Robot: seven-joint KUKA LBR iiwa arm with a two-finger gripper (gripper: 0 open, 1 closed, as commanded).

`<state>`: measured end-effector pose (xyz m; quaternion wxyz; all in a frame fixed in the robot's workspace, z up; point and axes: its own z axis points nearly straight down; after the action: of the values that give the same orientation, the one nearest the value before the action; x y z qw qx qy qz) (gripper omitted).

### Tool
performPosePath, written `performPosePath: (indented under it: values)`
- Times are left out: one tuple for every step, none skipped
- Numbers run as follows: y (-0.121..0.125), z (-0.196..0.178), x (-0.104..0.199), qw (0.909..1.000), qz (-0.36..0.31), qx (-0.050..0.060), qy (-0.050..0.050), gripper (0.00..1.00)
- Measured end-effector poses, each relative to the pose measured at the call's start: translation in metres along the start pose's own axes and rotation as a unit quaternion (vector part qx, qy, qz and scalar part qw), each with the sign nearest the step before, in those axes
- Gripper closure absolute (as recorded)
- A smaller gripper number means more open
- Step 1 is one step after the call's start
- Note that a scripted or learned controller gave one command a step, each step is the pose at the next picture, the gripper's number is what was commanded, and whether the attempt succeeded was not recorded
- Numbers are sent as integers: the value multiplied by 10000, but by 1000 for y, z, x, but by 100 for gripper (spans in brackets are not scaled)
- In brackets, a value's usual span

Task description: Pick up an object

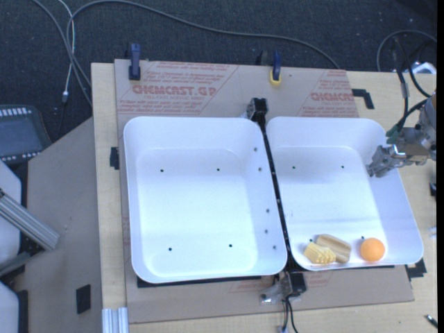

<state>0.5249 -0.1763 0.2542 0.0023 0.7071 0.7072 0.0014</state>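
the gripper [381, 162] hovers at the right bin's [326, 134] right rim, finger state impossible to tell, well apart from the orange ball [372, 249], corn cob [320, 254] and bread roll [335, 242].

You can read red print on the cardboard sheet [208, 89] under the bins: large letters that look like "GICMCAST.GP". The smaller red lines there, and the repeat at upper right, are too blurred to read.
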Motion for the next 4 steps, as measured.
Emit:
performPosePath:
  values:
    - [1,-28,0,10000,-1,11,3,100]
    - [3,-12,52,10000,-21,28,12,100]
    - [14,-14,109,10000,-28,22,13,100]
    - [19,4,159,10000,-22,33,12,100]
